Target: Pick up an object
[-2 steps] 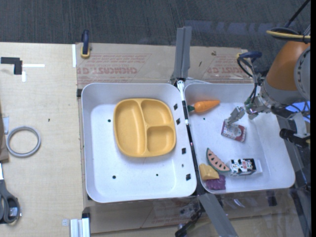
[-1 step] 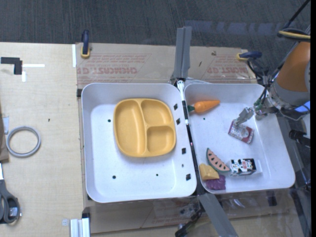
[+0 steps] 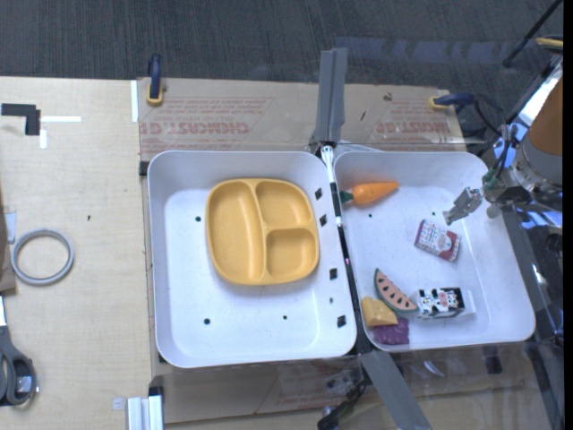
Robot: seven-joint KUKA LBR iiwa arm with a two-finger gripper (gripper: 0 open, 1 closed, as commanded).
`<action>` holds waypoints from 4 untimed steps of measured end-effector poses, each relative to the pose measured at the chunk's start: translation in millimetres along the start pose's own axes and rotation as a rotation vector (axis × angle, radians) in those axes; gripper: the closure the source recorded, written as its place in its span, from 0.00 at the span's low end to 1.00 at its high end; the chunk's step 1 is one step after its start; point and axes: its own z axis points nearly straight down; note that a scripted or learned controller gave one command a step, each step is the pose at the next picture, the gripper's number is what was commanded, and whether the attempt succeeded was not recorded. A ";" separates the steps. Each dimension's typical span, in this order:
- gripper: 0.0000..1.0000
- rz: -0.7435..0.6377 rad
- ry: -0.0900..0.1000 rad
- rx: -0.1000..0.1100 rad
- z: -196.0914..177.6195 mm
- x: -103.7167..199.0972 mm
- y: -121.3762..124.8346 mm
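At the near edge of the right bin (image 3: 510, 267), a purple piece (image 3: 390, 332) is seen touching a yellow piece (image 3: 377, 312), with a watermelon slice (image 3: 394, 290) just behind them. Beside the slice, a small black-and-white carton (image 3: 442, 302) is laid on its side. Farther back, a red-and-white carton (image 3: 438, 239) is found near the bin's middle, lying flat. The gripper (image 3: 465, 205) is held just above and behind that carton, apart from it, with nothing seen between its fingers; whether they are spread or closed cannot be told. At the far left of the same bin, a carrot (image 3: 373, 192) is set against the wall. In the left bin (image 3: 175, 276), a yellow divided plate (image 3: 263, 231) is placed toward the back. On the bench to the left, a grey ring (image 3: 40, 256) is seen, and scissors (image 3: 16, 374) nearer the front.
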 end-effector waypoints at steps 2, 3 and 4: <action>0.00 0.178 0.006 0.002 63.0 17.0 -36.0; 0.00 0.140 0.012 0.002 63.9 10.3 -13.9; 1.00 0.138 0.012 0.003 54.5 10.8 -13.3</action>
